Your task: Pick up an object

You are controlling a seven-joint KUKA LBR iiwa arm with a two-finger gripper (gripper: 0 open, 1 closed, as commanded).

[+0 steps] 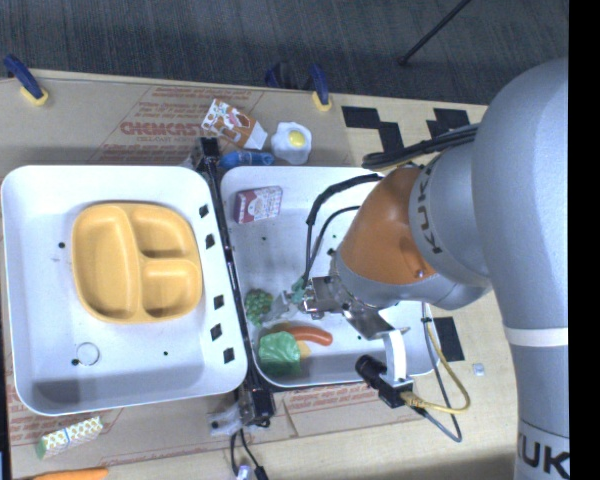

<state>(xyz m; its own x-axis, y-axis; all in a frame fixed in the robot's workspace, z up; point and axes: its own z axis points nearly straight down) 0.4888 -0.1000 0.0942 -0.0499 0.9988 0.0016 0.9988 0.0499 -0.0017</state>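
objects for picking lie in the right bin (280,183): a small red and white carton (257,205) near its upper left corner, and, along the lower left side, a small green broccoli-like piece (258,303), a carrot (305,335) lying roughly flat, and a larger green leafy toy (278,352) just below the carrot, close to the bin's lower wall. the arm (450,238) reaches in from the right, its orange band above the wrist, and the claw (308,296) sits low over the right bin, just beside the broccoli piece and just above the carrot; whether its fingers are apart or together i cannot tell, and no object is seen between them. the left bin (30,268) holds a yellow divided tray (137,260). on the tabletop (130,118) above the bins lie a small printed packet (225,121), a blue item (245,157) and a white and yellow egg-like toy (292,141).
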